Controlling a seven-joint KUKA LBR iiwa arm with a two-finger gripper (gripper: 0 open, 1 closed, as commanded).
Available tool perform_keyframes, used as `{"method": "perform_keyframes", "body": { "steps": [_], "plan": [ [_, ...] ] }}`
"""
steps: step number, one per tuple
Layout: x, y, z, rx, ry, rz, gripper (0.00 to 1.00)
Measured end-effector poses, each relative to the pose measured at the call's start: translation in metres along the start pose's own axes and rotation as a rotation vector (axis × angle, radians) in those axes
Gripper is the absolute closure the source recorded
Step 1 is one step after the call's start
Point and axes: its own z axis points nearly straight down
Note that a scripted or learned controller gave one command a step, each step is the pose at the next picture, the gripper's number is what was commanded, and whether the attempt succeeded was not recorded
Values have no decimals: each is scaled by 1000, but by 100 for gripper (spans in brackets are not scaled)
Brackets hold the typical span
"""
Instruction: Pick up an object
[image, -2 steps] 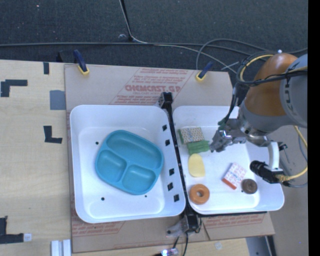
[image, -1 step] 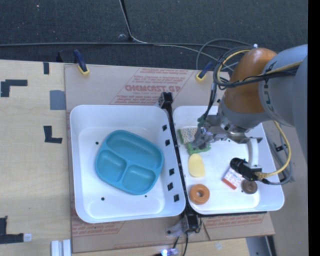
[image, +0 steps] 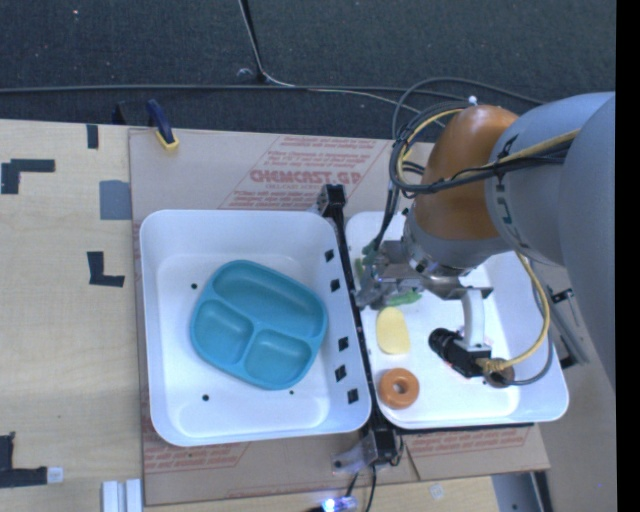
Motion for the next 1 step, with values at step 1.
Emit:
{"method": "perform_keyframes", "body": {
  "steps": [1],
  "plan": [
    [55,-7,-16,-2,0,-2,100]
  ]
}}
